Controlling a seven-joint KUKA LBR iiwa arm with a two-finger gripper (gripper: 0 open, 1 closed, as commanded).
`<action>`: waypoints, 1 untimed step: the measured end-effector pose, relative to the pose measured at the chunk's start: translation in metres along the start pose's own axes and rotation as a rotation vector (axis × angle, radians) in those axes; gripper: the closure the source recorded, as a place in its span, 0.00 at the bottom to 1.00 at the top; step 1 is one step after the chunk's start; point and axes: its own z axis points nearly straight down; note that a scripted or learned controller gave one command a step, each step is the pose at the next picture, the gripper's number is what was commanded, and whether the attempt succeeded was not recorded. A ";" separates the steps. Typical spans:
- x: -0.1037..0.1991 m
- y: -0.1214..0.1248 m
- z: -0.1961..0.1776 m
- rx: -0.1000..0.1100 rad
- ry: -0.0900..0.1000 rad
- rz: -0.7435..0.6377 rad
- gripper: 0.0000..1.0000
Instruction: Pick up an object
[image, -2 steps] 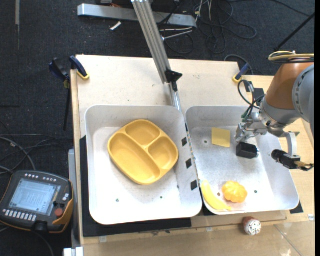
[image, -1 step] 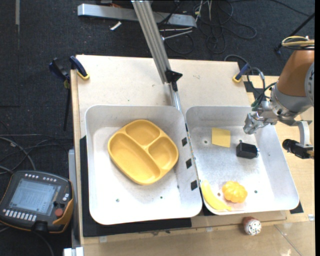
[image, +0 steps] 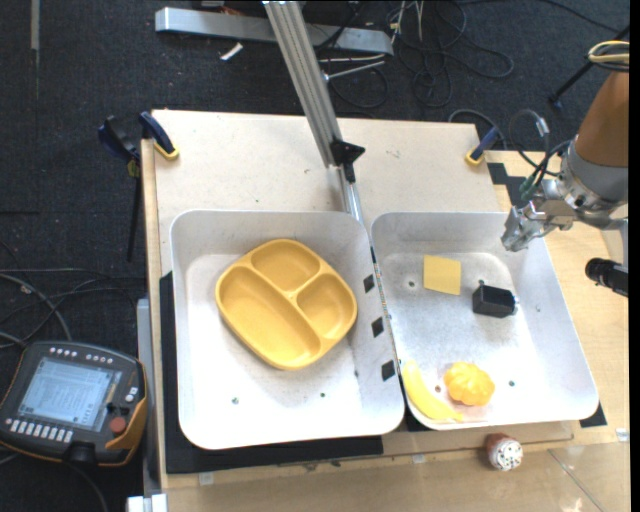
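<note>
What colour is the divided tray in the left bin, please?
Yellow, per the camera view: divided tray.

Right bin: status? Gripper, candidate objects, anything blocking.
Gripper over right bin's upper right corner, holding nothing. Yellow square, black block, banana, yellow lump loose. Nothing blocking.

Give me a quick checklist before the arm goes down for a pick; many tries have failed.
1. Things to pick lie in the right bin: ok; yellow block, black piece, banana, orange lump.
2. Hand above that bin: ok, near its far right corner.
3. Hand directly over a thing: not ok.
4. Block and black piece apart: ok.
5. Banana free of the lump: cannot tell.
</note>
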 end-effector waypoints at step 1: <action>0.050 -0.015 0.003 0.009 0.004 -0.004 1.00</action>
